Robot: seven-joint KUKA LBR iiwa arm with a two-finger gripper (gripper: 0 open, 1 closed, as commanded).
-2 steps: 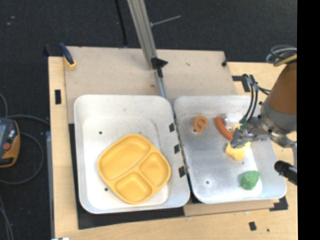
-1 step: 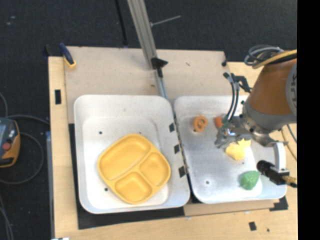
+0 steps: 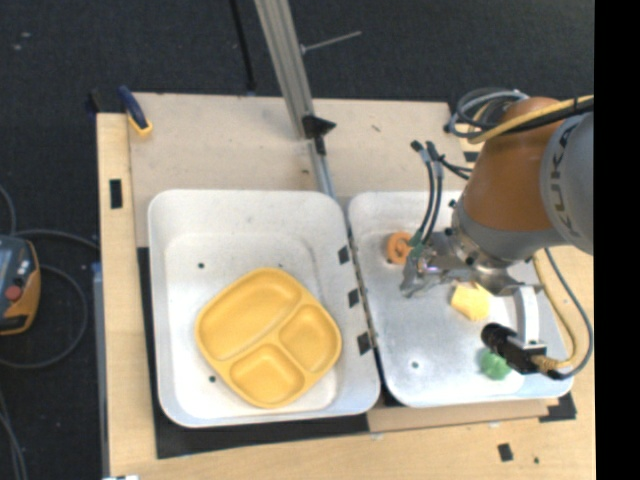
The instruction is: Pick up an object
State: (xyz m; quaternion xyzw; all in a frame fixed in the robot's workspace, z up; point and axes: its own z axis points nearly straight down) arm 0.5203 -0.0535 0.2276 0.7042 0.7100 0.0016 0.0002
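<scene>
The gripper (image 3: 418,273) hangs over the right bin (image 3: 400,218); I cannot tell its finger state; nearest, the orange object (image 3: 398,248) lies just up-left of the fingertips.

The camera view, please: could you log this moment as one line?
arm: over right bin | end effector: low, beside orange piece | yellow block, green piece: right bin | yellow tray: left bin
</scene>
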